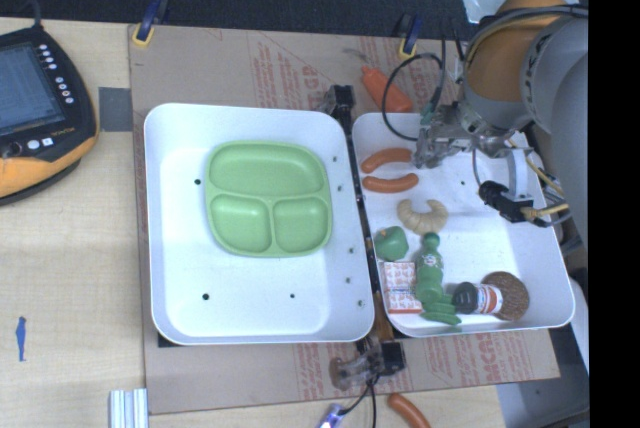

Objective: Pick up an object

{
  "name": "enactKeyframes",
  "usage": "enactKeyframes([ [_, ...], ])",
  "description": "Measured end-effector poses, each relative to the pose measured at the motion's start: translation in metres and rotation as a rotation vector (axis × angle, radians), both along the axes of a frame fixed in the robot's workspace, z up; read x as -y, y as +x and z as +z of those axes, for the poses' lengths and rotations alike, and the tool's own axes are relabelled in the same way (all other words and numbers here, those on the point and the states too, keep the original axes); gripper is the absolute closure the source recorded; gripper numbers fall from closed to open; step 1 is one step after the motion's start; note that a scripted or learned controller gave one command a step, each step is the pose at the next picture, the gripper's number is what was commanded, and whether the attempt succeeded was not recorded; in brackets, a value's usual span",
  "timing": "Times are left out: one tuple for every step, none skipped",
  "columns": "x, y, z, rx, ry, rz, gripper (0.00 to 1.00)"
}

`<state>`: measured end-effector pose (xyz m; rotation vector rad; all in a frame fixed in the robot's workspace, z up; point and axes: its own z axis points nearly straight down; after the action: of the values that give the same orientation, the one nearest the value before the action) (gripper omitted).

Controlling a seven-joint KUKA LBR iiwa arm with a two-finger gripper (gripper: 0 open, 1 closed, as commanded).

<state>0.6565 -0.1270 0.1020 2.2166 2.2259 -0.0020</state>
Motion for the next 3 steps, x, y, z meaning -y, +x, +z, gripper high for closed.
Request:
enactKeyframes([
  [-0.080,-0.043,0.091,-0.001,0.002,0.001,1.00],
  [-0.079,-0.044,0.090,-0.004,0.001,0.000,0.00],
  [-0.033,-0.066,0.063,-0.004,-0.001,0.000,0.00],
])
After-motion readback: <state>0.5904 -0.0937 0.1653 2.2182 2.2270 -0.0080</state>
